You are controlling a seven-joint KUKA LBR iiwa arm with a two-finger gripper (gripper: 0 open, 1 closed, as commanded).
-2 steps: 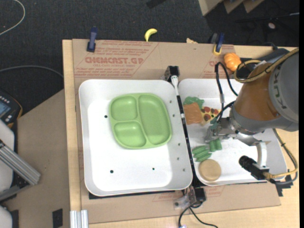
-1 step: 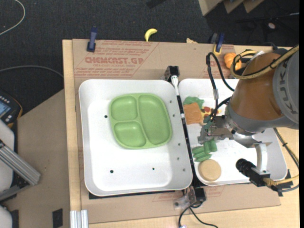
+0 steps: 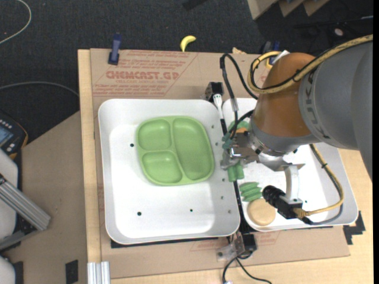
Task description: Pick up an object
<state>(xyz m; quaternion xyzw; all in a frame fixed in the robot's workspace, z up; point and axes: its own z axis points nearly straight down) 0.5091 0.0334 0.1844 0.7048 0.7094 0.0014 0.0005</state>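
Currently the arm (image 3: pixel 331 93) comes in from the right of the view and bends down over the right bin (image 3: pixel 331 176). Its orange band sits above the wrist and its grey bulk covers the far part of that bin. The gripper (image 3: pixel 232 158) points down at the right bin's left edge, close to the wall that splits it from the left bin (image 3: pixel 118 176). Whether the gripper is released or clenched cannot be told; cables and the wrist hide it.

A small green piece (image 3: pixel 235 172) sits right under the gripper, touching or nearly touching it, with its long axis running near-to-far in the view. It is unclear whether it is grasped or just lying in the bin.

Just nearer the camera lies a green ridged piece (image 3: pixel 249 191), long axis roughly left-to-right with a slight tilt. A tan round disc (image 3: pixel 261 213) lies flat beside it in the right bin's near-left corner.

A green divided plate (image 3: pixel 174 149) lies flat in the far half of the left bin, well apart from the gripper. Its one long compartment is on the right side and runs near-to-far, with two smaller compartments on the left.

Both bins rest on the brown tabletop (image 3: pixel 148 76).
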